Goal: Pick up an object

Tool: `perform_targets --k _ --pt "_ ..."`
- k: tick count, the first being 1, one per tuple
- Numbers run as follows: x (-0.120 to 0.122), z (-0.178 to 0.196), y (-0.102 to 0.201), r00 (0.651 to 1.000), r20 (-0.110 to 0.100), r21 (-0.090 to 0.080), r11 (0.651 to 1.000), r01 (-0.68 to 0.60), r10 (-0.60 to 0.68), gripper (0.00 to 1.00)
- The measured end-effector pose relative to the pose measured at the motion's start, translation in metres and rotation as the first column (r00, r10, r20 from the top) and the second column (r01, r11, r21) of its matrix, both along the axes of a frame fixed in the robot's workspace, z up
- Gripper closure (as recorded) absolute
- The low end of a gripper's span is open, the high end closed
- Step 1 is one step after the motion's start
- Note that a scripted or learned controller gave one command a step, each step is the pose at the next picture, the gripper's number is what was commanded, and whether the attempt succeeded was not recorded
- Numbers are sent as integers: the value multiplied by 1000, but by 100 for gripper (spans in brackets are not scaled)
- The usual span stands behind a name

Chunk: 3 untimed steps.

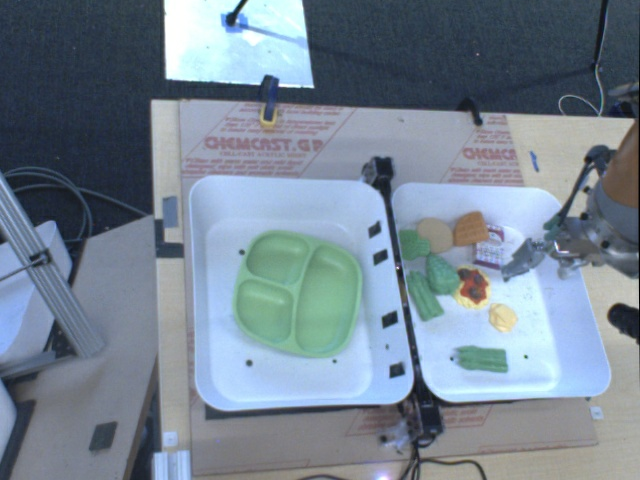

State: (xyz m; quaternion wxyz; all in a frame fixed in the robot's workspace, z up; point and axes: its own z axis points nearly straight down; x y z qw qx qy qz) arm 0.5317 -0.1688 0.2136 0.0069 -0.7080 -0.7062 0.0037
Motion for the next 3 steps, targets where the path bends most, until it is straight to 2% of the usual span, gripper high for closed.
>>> perform_targets --k 1,2,3 --pt "10 -135 -3 1000 16 -2 1000 -2 2 0" --pt "-10 19 -14 1000 29 -10 1000 -5 5 0" --pt "-15 -32 49 1000 14 -2 1000 -11 11 0"
